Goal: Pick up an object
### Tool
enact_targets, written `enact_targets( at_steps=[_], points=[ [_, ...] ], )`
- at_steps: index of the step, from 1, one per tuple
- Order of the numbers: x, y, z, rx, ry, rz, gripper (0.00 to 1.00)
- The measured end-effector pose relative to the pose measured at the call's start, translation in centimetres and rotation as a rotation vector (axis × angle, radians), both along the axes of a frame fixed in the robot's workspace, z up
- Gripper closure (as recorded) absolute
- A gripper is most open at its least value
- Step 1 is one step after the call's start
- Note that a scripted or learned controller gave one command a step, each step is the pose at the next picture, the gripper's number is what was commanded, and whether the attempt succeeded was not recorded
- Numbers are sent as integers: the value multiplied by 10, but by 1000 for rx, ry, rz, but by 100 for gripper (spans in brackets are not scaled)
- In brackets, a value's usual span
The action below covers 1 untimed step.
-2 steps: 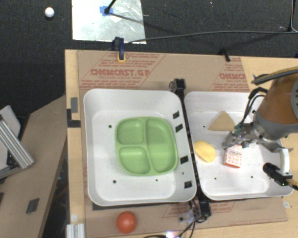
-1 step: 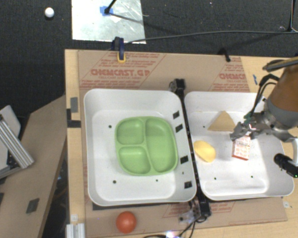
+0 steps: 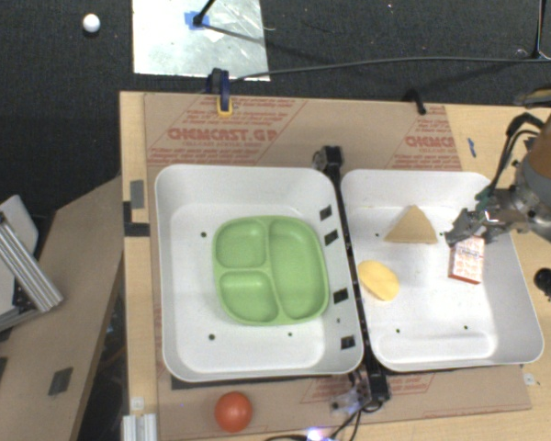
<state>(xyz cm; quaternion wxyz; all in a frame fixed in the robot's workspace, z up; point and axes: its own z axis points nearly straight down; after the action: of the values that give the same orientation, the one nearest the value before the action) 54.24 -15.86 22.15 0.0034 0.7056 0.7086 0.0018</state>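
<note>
A small red-and-white packet (image 3: 466,262) is seen near the right bin's (image 3: 441,352) right wall, just below the gripper (image 3: 466,227), whose finger state cannot be told, with bare floor left toward the front edge.

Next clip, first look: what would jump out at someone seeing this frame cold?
The bright green divided plate in the left bin stands out first. Next, the right bin holds a tan wedge, a yellow lump nearer the divider, and a small red-and-white packet, with the gripper hovering just above that packet at the right side. An orange-red ball sits on the board in front of the left bin.
</note>
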Motion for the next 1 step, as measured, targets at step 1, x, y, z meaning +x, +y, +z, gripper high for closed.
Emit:
enact_targets(
  at_steps=[1],
  points=[
    [5, 0, 64, 0, -1, 1, 100]
  ],
)
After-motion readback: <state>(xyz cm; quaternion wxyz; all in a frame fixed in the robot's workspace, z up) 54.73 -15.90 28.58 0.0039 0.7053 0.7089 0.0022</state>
